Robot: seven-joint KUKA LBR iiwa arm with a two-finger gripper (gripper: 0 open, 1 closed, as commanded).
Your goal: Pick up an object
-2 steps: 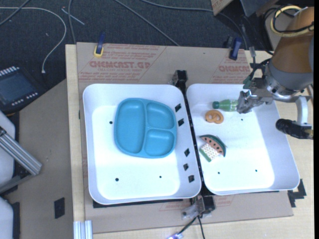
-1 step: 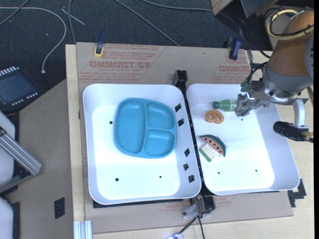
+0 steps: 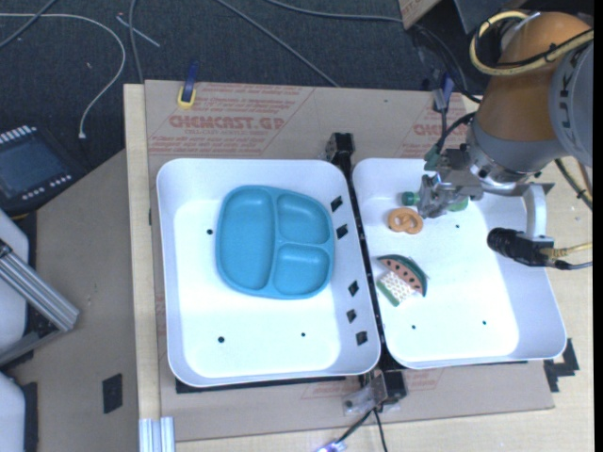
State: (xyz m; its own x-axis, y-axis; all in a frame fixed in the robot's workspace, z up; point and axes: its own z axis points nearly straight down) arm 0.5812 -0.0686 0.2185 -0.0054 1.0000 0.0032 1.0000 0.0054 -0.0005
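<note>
The arm's jaws [image 3: 435, 202] hang just beside a pretzel [image 3: 405, 220] (right bin [image 3: 490, 328]), a watermelon slice [image 3: 401, 280] nearby.

The big grey and orange arm [image 3: 528, 83] comes in from two o'clock, bending down with its pincer [image 3: 435, 201] pointing toward nine o'clock.

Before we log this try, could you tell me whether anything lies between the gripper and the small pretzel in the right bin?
Nothing visible does. The gripper hangs just right of the pretzel over bare floor of the right bin; the watermelon slice lies below it, aside.
</note>
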